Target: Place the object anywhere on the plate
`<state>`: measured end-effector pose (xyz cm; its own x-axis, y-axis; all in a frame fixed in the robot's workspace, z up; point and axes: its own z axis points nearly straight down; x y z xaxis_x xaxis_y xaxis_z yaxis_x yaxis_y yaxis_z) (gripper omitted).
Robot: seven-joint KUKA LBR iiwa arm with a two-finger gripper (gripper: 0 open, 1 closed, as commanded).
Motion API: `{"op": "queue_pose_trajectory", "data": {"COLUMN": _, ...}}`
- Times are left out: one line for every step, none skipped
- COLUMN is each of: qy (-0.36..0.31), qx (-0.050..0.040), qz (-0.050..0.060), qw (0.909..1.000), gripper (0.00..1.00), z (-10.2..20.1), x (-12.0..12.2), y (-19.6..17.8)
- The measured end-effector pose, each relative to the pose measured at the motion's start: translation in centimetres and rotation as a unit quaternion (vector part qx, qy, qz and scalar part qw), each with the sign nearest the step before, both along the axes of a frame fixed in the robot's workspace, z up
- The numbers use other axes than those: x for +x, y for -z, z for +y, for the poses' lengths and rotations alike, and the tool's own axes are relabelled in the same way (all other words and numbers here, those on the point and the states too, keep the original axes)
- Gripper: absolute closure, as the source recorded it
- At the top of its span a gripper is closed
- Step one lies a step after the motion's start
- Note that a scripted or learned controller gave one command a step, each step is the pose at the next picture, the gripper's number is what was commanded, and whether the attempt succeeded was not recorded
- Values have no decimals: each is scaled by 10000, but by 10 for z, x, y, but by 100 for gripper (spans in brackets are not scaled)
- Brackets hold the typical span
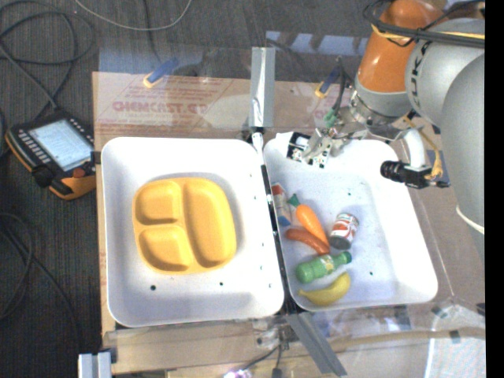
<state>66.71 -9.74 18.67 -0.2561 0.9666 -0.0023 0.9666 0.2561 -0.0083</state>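
Note:
A yellow plate (186, 224) with three compartments lies in the left bin (118, 290). In the right bin (394, 274) lie an orange carrot (312, 222), a red pepper-like piece (305, 238), a small red and white can (343, 229), a green bottle (320, 267), a yellow banana (327, 290) and a slim tube (278, 203) along the left wall. My gripper (315, 153) hangs over the far left corner of the right bin, above and behind the pile of objects. I see nothing between its fingers.
A black and orange handheld pendant (55, 153) lies left of the bins, with cables on the floor around it. A metal post (262, 85) rises behind the gap between the bins. The arm's grey and orange body (409, 46) fills the upper right.

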Motion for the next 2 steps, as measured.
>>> {"op": "queue_pose_trajectory", "data": {"qy": -572, "qx": 9, "qz": -41, "qw": 9984, "gripper": 100, "z": 52, "x": -15, "y": -97}}
{"op": "queue_pose_trajectory", "data": {"qy": -1843, "qx": 28, "qz": -33, "qw": 9829, "gripper": 100, "z": 95, "x": -63, "y": -98}}
